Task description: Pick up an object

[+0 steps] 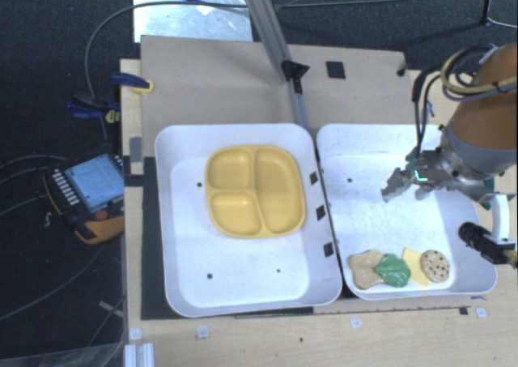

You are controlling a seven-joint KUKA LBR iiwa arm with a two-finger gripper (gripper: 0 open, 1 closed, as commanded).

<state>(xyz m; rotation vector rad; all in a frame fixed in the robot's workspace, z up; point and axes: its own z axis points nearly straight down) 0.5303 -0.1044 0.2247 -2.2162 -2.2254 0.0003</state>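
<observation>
**Gripper over right bin, nothing held**

Arm (pixel 486 114) reaches in from the right; gripper (pixel 398 187) hangs over bare floor of the right bin (pixel 364 163), fingers apparently spread a little with nothing between them — blurry, so not certain. Objects lie in a row along that bin's near edge, well apart from the gripper: tan bone-shaped cookie (pixel 365 268), green piece (pixel 394 270) touching it, yellow wedge (pixel 414 264), round chocolate-chip cookie (pixel 435 265). Left bin (pixel 182 276) holds a yellow divided plate (pixel 255 191) — three compartments, upright.
</observation>
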